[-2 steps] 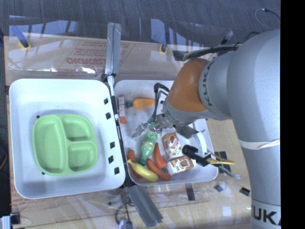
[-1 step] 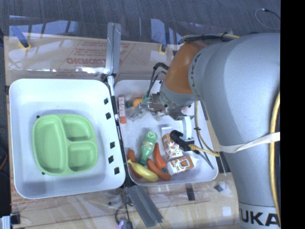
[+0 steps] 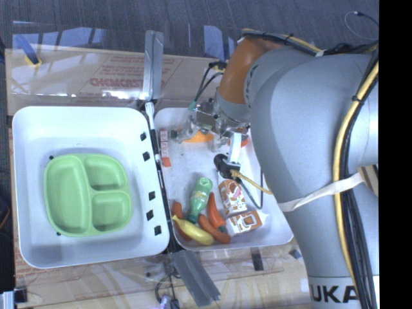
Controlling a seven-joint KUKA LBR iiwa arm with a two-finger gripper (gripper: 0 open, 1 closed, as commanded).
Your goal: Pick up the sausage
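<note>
The left bin holds a green tray with three compartments, lying flat near the bin's middle. A grey divider runs up between the two bins at their far end.

In the right bin, the toys are heaped at the near end. A banana lies at the near left, with an orange-red piece just behind it. A green bottle slants over the heap, its cap toward the far end. The sausage, reddish orange, lies just right of the bottle, touching it, and a second reddish one sits at the near side beside the banana. Two small brown and white cartons rest against the sausages on the right.

The hand is low over the far end of the right bin, well apart from the sausage; an orange thing shows under it, and whether the hand is spread or closed I cannot tell. The grey arm with its orange band covers the right side of the tabletop.
</note>
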